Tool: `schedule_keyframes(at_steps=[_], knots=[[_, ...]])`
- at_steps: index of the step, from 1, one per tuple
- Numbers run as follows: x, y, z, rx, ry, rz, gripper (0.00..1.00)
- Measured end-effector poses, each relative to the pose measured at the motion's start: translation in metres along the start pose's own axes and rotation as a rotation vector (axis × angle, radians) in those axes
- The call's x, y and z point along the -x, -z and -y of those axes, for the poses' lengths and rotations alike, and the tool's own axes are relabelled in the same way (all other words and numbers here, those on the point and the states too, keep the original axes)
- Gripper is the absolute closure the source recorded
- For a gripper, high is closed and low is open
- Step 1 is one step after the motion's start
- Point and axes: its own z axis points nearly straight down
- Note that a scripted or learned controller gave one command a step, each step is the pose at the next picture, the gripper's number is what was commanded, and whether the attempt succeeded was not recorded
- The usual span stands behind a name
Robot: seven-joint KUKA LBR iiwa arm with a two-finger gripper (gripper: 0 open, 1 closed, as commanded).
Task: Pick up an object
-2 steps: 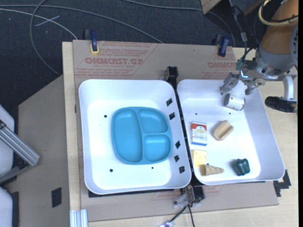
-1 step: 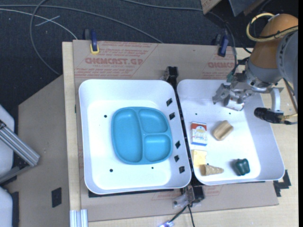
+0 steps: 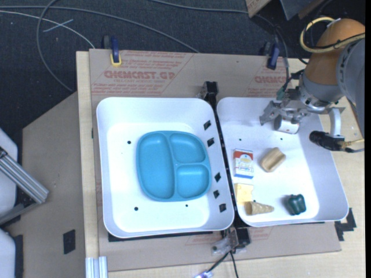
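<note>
The right bin (image 3: 324,181) holds several small objects. A white box with red and blue print (image 3: 243,163) lies near the divider. Beside it is a tan bread-like piece (image 3: 272,159). Closer to the front lie a yellow block (image 3: 244,191), a pale cone-shaped piece (image 3: 258,208) and a dark green pepper-like object (image 3: 295,204). My gripper (image 3: 278,120) hangs over the back part of the right bin, well behind these objects. It looks open, and I see nothing between its fingers.
The left bin (image 3: 110,155) holds a blue divided plate (image 3: 173,165). Black clips (image 3: 215,155) run along the wall between the bins. The arm's grey and orange body (image 3: 330,62) sits at the back right, with a black cable (image 3: 330,141) over the right bin's rim.
</note>
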Motion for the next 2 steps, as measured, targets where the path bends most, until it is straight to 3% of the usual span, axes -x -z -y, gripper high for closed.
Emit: schedule_keyframes(at_steps=[1, 2], knots=[[0.002, 0.013, -0.002, 0.005, 0.002, 0.005, 1.0], [0.008, 0.076, -0.006, -0.011, 0.001, -0.005, 1.0]])
